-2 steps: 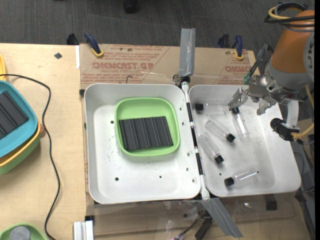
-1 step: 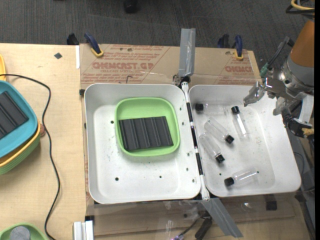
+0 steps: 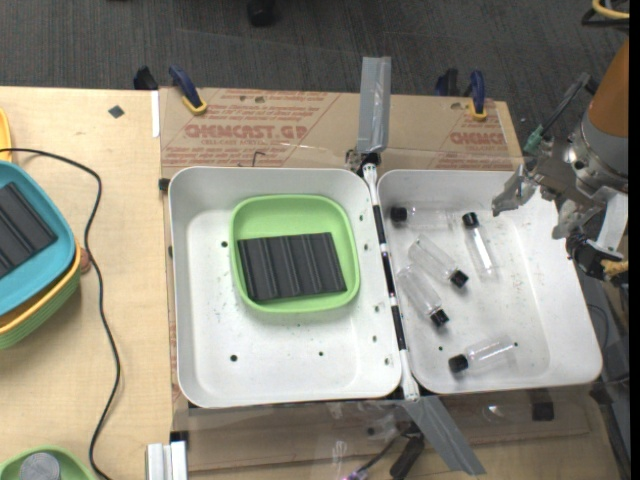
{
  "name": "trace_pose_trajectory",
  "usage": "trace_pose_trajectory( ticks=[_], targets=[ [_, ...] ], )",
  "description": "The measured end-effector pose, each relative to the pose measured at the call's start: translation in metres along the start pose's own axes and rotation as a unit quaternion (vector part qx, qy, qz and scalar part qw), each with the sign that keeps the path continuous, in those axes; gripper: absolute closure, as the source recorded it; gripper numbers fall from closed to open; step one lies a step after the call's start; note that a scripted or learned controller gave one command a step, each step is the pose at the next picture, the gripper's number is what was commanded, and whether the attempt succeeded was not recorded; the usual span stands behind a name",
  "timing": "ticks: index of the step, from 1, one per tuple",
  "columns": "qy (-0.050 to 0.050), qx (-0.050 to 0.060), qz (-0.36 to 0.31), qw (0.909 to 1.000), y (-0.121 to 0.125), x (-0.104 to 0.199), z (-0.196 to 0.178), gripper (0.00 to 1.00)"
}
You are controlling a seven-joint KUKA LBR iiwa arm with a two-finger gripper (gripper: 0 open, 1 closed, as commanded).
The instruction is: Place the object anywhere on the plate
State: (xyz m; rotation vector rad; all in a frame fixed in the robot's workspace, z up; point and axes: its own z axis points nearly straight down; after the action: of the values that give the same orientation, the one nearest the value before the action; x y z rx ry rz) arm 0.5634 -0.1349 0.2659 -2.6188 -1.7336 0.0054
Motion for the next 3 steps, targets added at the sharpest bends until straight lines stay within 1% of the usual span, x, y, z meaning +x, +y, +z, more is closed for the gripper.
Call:
trace_pose_trajectory(
  ticks=[1,2,3],
  targets=[
    [-0.001,0.001,0.134,0.9910,-0.015,0.020,0.001,0.00],
    [-0.001,0.001,0.295,0.9556,0.016,-0.023,0.011,0.00],
    [-0.001,0.001,0.456,0.8898,0.029,-0.053,0.000,0.00]
  ],
)
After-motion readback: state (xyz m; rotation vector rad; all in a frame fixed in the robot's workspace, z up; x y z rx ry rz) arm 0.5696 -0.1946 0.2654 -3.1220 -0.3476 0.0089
